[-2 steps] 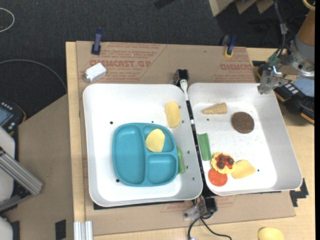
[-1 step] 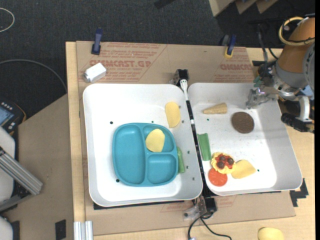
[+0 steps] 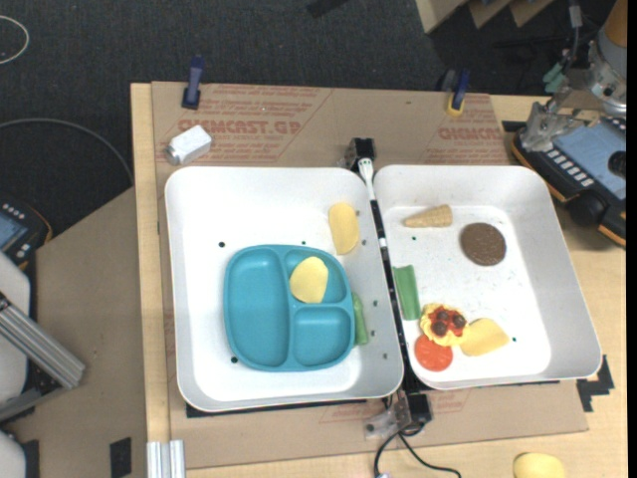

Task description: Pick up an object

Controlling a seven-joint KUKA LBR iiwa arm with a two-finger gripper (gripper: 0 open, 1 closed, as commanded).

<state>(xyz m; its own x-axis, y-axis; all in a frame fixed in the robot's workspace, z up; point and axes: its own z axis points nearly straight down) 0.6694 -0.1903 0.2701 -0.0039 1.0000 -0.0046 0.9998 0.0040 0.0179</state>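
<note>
Two shallow white bins sit side by side on a cardboard-covered bench. The left bin (image 3: 189, 267) holds a teal divided tray (image 3: 264, 312) with three compartments; a pale yellow piece (image 3: 310, 280) lies in the tray's upper right compartment, and a green strip (image 3: 359, 321) lies just beside the tray's right edge. Another yellow piece (image 3: 343, 227) — longer, standing apart from the tray — rests near this bin's right wall. The right bin (image 3: 557, 267) holds the loose things that could be picked: a tan wedge (image 3: 428, 216) near the top, a round brown disc (image 3: 483, 244) to its right, a green stick (image 3: 405, 292) along the left wall, and low down a cluster — a small pizza-like piece (image 3: 443, 321) touching a red round piece (image 3: 433, 353) below it and a yellow chunk (image 3: 484, 338) at its right. At the upper right corner, outside the bins, part of the arm (image 3: 597, 63) can be seen; whether its hand is wide or narrow cannot be told.
</note>
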